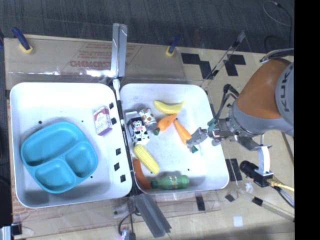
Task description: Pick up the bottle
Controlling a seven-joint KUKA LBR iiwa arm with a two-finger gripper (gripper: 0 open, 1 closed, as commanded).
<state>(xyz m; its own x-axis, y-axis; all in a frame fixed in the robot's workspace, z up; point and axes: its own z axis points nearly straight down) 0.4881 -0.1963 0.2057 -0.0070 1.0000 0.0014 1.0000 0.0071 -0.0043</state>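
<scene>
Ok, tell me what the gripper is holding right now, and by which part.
Nothing shows between the fingers of the gripper, which sits over the right bin. The bottle lies on its side apart from it, against the bin's near wall.

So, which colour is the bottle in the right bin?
Green, with a yellowish label; the camera view shows the bottle lying down.

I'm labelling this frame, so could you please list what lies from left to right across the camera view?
Blue tray → small carton → corn cob → green bottle → gripper → arm's orange band.

Bench (65,54) bears two white bins (30,91) side by side.
</scene>
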